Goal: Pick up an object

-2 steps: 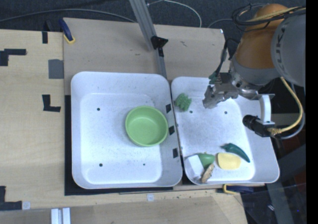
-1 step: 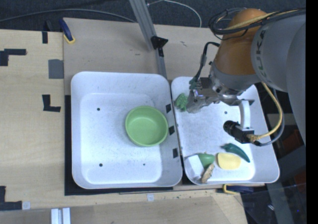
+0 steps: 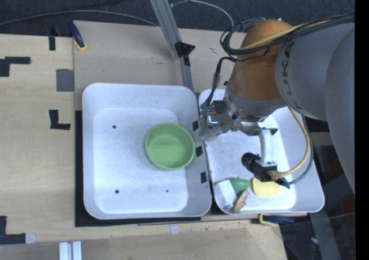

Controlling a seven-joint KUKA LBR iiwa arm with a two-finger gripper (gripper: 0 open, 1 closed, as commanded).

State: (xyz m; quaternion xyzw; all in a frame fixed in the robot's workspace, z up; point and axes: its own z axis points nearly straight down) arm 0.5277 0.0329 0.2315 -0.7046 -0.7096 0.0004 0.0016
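Hovering at the right bin's (image 3: 311, 192) inner wall, the gripper (image 3: 212, 125) is seen with nothing visibly held; whether it is spread or pressed together cannot be told. Nearest, across that wall, a green bowl (image 3: 170, 146) is set in the left bin (image 3: 92, 138). Farther off, a green object (image 3: 237, 185), tan piece (image 3: 241, 200) and yellow object (image 3: 265, 188) are crowded. A descent here could be blocked by the wall, or a grasp spoiled by crowding

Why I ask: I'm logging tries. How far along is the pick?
Done: nothing looks lifted; the green bowl lies in the left bin. In hand: the gripper hangs over the right bin by its left edge, no object seen in it. Left: grasping and raising something, perhaps the yellow piece or green piece lying there.
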